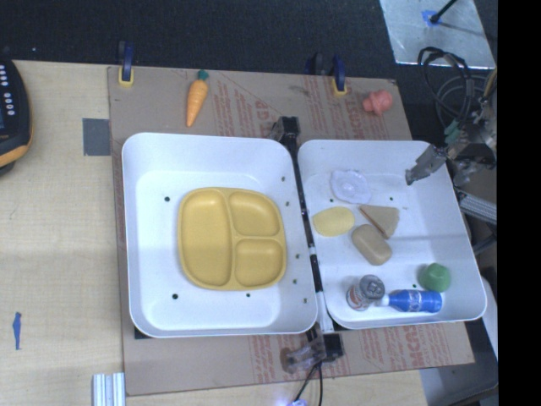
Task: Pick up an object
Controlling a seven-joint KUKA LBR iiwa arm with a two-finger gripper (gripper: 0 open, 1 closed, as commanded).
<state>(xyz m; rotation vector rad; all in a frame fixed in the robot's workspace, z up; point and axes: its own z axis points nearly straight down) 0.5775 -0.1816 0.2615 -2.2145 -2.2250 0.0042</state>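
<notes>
A: What is the biggest thing here?

B: The desk (59,227). It is light wood. A brown board (254,100) lies on it, held by clips at the far edge. Behind the desk the floor is dark.

A: And on the board?

B: Two white bins, side by side. The left bin (152,155) holds a yellow tray (231,237) with three parts. The right bin (439,193) holds small things.

A: What small things?

B: A yellow oval (333,221), a tan wedge (380,219) and a tan block (371,245) sit near the middle. A clear round lid (349,183) lies just behind them. At the near edge are a small can (365,292), a blue bottle (415,301) lying down, and a green ball (436,276).

A: Where is the pincer?

B: The pincer (420,167) hangs over the far right corner of the right bin. I cannot tell how its fingers stand. It touches none of the things.

A: Anything outside the bins?

B: A toy carrot (196,100) and a pink lump (378,101) lie on the board.
</notes>
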